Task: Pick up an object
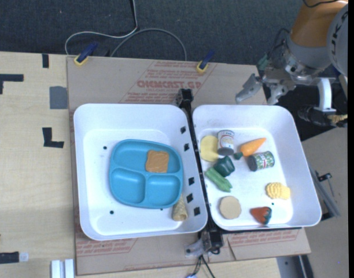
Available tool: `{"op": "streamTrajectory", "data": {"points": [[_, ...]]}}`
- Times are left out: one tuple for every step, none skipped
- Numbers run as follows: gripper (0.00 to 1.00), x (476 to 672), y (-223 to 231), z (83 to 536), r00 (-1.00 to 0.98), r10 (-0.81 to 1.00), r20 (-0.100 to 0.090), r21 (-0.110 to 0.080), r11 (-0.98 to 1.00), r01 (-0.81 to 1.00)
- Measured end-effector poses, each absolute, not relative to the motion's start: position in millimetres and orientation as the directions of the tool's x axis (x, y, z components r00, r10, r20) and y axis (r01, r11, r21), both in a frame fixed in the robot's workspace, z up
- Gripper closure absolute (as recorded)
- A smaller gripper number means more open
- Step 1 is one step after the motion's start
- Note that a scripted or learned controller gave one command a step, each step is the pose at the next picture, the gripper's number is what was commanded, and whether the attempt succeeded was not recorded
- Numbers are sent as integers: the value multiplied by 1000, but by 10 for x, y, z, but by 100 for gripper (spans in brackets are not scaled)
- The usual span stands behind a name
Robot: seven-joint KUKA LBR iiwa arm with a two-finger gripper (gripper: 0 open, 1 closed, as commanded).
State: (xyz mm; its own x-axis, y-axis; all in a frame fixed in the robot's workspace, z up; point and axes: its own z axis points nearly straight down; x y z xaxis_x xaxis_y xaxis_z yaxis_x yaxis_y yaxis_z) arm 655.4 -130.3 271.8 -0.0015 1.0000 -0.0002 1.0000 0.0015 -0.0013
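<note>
**Jaws spread, nothing held**

My jaws (262,91) hang open and empty beyond the right bin's (292,126) far rim. Inside it, near the middle, lies the carrot (253,145): likely light, stiff, smooth. I'd pinch across its thick middle.

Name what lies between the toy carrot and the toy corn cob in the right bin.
In the camera view, a small green-labelled can lies between the carrot and the corn cob.

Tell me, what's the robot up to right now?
Gripper open, above the right bin's far rim, holding nothing. Toy food in that bin untouched: carrot, corn, green can. Nothing in the way.
</note>
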Motion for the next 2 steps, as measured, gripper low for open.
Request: {"op": "streamTrajectory", "data": {"points": [[0, 6647, -919, 1189, -3, 1000, 2, -15, 3, 1000], [0, 5943, -1931, 1351, 10, 1000, -4, -5, -10, 1000]]}}
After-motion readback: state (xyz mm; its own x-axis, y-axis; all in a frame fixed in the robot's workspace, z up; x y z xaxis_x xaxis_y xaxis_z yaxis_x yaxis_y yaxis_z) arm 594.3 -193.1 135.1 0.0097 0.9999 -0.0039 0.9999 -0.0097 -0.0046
